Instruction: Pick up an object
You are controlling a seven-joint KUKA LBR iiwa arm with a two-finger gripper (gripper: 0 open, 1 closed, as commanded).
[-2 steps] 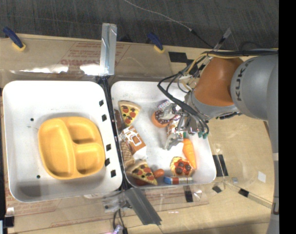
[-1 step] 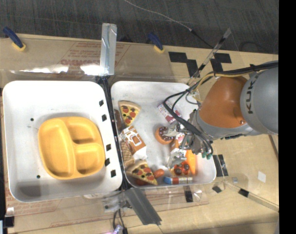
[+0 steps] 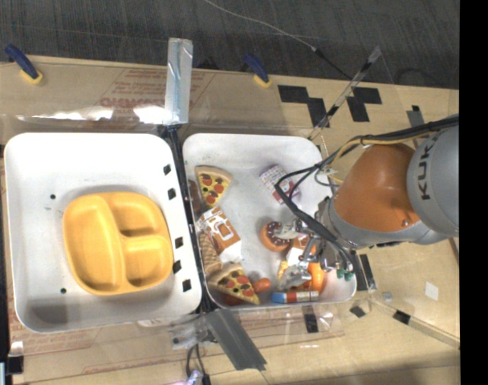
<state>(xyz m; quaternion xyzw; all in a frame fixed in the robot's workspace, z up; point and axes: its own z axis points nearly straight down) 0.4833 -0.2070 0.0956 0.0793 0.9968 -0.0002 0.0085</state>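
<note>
Sitting in the right bin's near-right corner, small toys crowd together: an orange piece, a marker-like tube, a donut just left. Gripper hangs right over that clutter, prob. aiming for one; can't tell its state, wrist + cables block it. Pizza slices lie further left by the divider. Left bin carries a yellow tray.

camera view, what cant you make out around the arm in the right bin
- Fingers: in the camera view the wrist and cables cover the gripper, so open or shut cannot be told.
- Small toys under the gripper: crowded and partly covered by the arm; too small to name.
- Arm: its base is cut off by the right edge.
- Right bin: its right wall hides behind the arm.
</note>
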